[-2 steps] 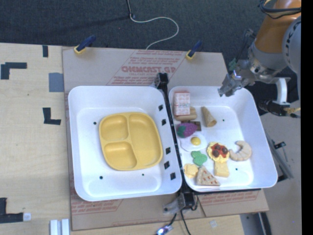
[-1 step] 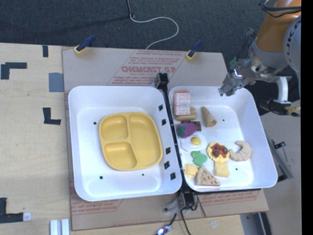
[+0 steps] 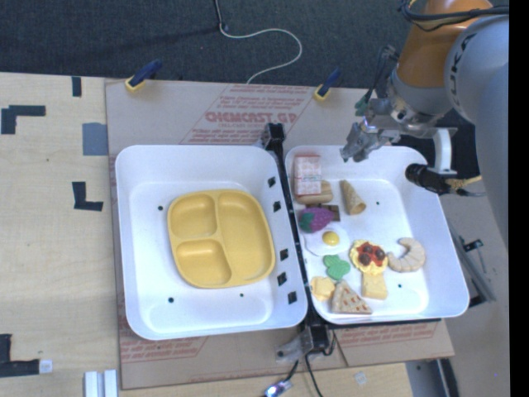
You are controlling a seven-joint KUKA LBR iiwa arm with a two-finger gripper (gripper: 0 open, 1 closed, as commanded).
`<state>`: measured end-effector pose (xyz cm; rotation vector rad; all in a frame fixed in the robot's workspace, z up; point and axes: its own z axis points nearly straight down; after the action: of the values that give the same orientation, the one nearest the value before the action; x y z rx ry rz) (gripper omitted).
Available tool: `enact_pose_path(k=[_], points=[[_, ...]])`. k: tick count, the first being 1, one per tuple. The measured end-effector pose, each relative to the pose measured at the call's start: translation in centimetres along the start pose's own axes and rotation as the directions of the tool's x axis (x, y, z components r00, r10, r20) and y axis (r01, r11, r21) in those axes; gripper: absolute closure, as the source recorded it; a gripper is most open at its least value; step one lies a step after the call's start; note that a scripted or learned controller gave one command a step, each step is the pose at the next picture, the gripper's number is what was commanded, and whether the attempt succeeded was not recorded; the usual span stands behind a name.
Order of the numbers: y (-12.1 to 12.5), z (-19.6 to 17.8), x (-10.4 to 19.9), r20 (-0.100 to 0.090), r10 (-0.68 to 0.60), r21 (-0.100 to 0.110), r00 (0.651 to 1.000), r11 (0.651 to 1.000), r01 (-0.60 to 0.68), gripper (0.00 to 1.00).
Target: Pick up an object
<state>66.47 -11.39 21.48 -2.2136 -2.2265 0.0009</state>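
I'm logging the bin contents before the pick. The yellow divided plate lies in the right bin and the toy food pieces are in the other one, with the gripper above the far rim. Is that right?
Not quite. The camera view shows the yellow divided plate in the left bin; the toy food pieces fill the right bin. The gripper does sit above that bin's far rim.

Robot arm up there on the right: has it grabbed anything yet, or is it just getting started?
Nothing looks picked yet. The end effector hangs over the far rim of the right bin, with no item between its fingers. The toy foods, such as the ice-cream cone and shrimp, lie in that bin. Descending, gripping and lifting remain.
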Motion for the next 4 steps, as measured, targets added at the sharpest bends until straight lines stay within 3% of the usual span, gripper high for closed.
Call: enact_pose_path(k=[1,2,4], points=[[-1.0,-0.3,5.4,0.000,0.000,0.001,1.000,1.000,0.000,1.00],[0.2,-2.0,10.1,-0.001,-0.001,-0.003,1.000,1.000,0.001,1.00],[-0.9,-0.5,9.8,0.003,0.005,0.001,1.000,1.000,-0.005,1.00]])
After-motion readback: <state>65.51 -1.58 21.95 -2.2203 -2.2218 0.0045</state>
